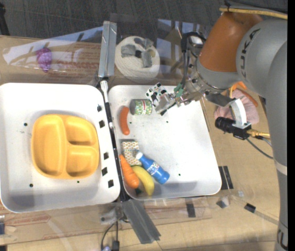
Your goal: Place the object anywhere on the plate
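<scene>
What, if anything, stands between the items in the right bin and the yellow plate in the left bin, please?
The two bins' raised rims meet between them: the divider runs down the middle with black clips on it. The sausage, carrot and banana lie close to it. The plate itself has nothing on it, so anything carried needs only to clear those rims.

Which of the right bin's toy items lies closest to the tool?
The black-and-white toy cow, beside the tool at the bin's top edge; the small green can is slightly farther.
</scene>
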{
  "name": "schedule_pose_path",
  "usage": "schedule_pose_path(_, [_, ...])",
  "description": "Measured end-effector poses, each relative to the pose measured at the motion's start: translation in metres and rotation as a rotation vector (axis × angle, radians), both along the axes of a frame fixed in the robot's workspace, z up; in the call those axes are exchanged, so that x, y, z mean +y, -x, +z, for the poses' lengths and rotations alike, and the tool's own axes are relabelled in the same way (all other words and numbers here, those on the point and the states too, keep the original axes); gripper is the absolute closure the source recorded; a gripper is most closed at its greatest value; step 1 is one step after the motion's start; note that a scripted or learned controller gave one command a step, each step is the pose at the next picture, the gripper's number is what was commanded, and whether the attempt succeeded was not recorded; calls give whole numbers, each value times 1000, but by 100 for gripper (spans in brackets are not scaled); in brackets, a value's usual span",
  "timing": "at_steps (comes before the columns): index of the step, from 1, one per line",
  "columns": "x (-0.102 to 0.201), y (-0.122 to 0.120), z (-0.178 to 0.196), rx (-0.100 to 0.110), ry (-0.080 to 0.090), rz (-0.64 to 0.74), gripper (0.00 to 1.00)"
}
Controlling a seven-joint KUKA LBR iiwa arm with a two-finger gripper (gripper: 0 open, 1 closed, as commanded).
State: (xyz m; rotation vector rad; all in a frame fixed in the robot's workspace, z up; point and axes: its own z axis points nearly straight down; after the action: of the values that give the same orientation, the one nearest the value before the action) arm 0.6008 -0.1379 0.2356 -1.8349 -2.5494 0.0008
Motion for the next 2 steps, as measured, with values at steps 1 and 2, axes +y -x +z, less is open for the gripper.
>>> schedule_pose_path(1, [47, 5, -4, 4, -1, 92, 100])
schedule_pose_path(2, [134, 18, -33, 3, 0, 173, 100])
